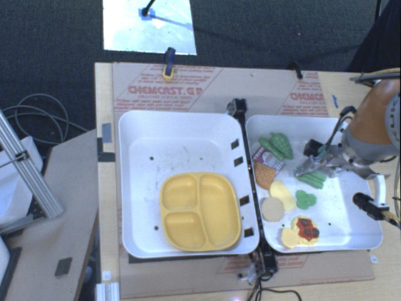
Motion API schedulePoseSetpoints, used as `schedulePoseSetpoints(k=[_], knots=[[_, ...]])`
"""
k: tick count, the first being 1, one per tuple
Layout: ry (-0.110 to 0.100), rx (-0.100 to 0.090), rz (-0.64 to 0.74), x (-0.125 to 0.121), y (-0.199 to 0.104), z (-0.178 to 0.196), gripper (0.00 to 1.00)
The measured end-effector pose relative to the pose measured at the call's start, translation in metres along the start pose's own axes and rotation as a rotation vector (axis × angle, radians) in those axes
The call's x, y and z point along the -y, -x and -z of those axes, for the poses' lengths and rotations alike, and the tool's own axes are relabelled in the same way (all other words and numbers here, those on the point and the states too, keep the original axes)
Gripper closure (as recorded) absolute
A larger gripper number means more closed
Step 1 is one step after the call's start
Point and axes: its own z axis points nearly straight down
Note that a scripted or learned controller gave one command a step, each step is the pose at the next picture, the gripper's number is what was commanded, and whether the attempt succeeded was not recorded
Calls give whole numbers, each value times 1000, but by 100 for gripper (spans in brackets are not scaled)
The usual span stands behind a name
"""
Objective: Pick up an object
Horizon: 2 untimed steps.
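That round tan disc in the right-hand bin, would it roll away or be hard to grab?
The tan disc lies flat, so it probably won't roll. Being so low and thin, it may be awkward for the pincer to grip from above. It touches the pale yellow piece, so a push would likely shift both. It looks like light toy food.

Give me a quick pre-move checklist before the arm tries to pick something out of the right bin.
1. Gripper is over the right bin: ok.
2. A target lies close: the green piece sits just below the gripper: ok.
3. Something already held between the fingers: cannot tell.
4. Target clear of neighbours: the green round piece lies near it, apart: ok.
5. Yellow tray sits in the left bin, out of the way: ok.
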Motion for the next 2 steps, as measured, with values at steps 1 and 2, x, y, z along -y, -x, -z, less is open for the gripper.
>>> schedulePoseSetpoints(k=[1,2], knots=[[11,6,7,-61,8,8,0],[9,7,8,-60,9,19,100]])
